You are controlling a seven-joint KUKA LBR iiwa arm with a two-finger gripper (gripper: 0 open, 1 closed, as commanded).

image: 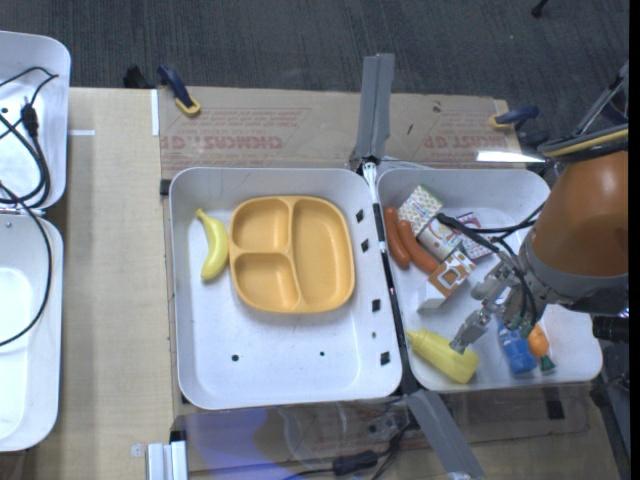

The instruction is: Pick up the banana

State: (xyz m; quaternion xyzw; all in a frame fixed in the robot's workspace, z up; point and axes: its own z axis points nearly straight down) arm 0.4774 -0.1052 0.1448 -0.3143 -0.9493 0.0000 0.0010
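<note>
Curved yellow banana (212,247) lying beside the divided plate (293,253)

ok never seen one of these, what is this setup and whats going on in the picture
This is one picture from a camera fixed above a bench, looking down at a slant. The grey and orange shape at the right is a robot arm; at its end is its tool, two fingers for grasping. A program moves it, and its job is to pick up the banana.

On the bench sit two shallow white bins side by side. The left bin holds the banana, lying just left of a yellow divided plate. The right bin holds a pile of toy food and small boxes: a yellow bottle, orange sausages, a blue bottle.

The tool hangs over the right bin, just above the yellow bottle, far from the banana. Nothing is seen between its fingers, so it holds nothing.
</note>
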